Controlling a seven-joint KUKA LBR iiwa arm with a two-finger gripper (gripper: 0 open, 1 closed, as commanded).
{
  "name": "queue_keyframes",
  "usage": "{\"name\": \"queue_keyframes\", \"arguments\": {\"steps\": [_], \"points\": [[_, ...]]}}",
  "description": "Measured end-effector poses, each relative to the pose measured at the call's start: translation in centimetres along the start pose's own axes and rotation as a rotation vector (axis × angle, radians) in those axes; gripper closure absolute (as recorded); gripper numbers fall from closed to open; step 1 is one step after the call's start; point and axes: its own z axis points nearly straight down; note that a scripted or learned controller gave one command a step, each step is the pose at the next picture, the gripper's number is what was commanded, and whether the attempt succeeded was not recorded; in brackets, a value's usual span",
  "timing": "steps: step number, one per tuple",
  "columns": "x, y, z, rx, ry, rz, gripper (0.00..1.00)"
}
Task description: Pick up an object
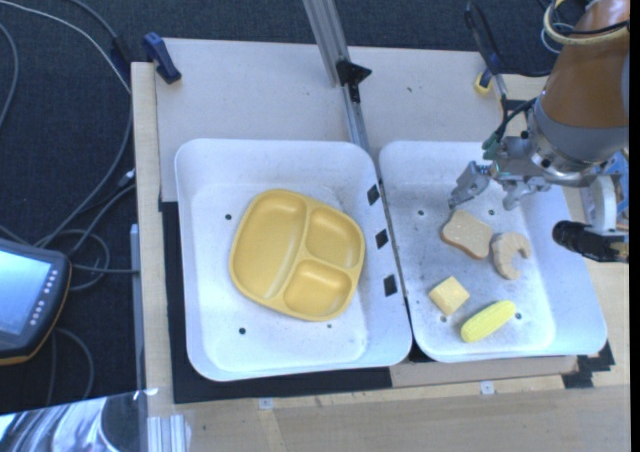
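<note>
In the right bin lie a slice of toast, a tan bitten cookie-shaped piece, a yellow cheese cube and a yellow corn cob. My gripper hangs over the upper part of that bin, just above the toast. Its two fingers stand open and apart, with nothing between them. One fingertip points down-left toward the toast's far edge.
The left bin holds a yellow divided plate. A metal pole slants down to the seam between the bins. Black clips sit on the divider. A blue clamp is at the bench's back left corner.
</note>
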Motion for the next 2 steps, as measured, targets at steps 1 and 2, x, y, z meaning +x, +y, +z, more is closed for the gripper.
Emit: {"name": "queue_keyframes", "arguments": {"steps": [1, 2], "points": [[0.0, 0.0, 0.0, -0.001, 0.000, 0.000, 0.00], [-0.9, -0.5, 5.5, 0.006, 0.000, 0.002, 0.00]]}}
